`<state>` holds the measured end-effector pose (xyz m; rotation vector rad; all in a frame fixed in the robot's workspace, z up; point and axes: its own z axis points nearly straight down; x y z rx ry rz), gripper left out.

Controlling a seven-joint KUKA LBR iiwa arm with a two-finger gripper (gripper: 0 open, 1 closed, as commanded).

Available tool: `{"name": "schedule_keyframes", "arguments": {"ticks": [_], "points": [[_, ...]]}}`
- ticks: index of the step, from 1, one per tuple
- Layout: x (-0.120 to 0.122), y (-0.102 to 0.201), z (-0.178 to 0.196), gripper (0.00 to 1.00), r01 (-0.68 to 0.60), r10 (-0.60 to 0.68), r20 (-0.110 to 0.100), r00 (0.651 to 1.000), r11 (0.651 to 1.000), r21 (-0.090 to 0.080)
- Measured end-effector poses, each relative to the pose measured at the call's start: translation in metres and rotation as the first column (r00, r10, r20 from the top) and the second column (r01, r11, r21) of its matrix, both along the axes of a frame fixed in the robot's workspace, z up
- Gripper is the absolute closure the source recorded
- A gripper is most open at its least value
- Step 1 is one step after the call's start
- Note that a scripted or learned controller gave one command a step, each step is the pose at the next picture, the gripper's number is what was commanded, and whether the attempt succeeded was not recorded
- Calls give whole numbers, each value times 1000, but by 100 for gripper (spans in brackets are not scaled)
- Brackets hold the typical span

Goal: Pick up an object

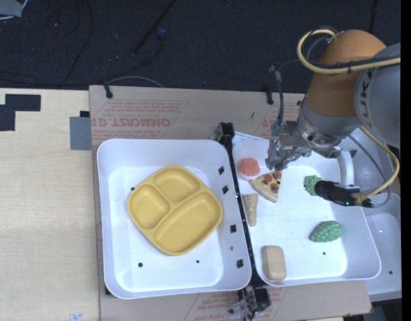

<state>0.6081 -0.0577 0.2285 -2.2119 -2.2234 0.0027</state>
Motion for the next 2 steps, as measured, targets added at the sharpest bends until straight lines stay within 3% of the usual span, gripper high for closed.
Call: {"name": "schedule_keyframes", "arguments": {"ticks": [2], "points": [[5, 121, -13, 100, -1, 1, 0, 1000, 1000, -1]]}}
